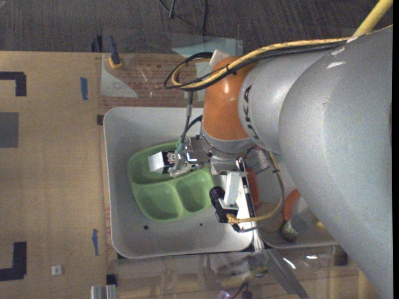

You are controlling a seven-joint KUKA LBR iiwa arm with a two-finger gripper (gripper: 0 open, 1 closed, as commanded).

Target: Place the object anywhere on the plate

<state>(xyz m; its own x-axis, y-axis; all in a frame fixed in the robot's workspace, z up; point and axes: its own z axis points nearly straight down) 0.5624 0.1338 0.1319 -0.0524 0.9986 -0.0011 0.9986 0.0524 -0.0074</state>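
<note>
One green plate [165, 195] with three compartments lay in the white bin [124, 136], nearer to the bin's left wall than to its right wall. The gripper [177, 161] hung over the upper compartment of the plate, and a small white and dark object [161, 161] showed right at its tip, over that same compartment. I could not tell if the gripper was holding the object or if the object already rested on the plate. To my judgement the step in hand was the release, and to do it well the arm [299, 123] should go low, let go only above the compartment floor, away from the rim, and then rise straight up. A carrot [290, 205] lay near the bin's right edge.
</note>
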